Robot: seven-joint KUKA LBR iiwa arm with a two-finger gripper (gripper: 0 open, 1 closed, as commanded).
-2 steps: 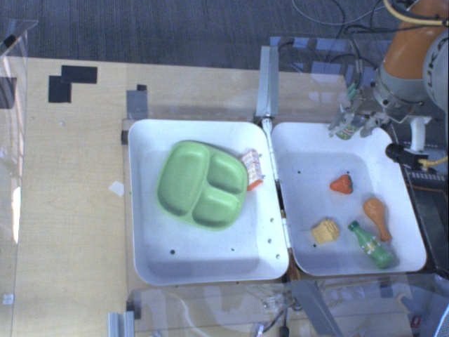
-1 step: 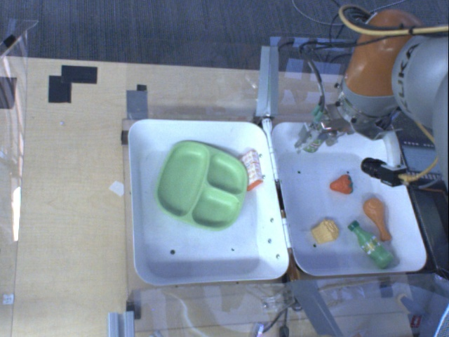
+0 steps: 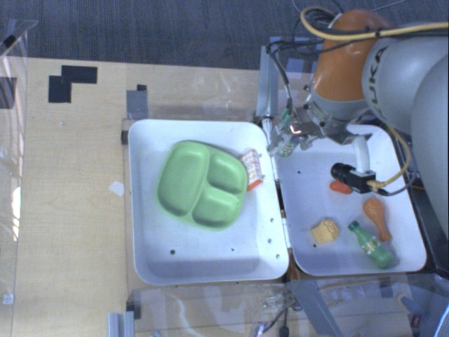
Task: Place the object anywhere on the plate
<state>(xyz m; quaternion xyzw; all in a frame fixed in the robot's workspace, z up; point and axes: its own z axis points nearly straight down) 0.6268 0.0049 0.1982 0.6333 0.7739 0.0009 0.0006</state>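
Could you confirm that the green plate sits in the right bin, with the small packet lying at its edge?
Not quite: the camera view shows the green plate in the left bin, not the right one. The small packet does lie at its edge.

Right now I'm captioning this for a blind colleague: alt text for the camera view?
A green plate sits in the left bin with a small packet at its right edge; the arm's gripper hovers near the divider.
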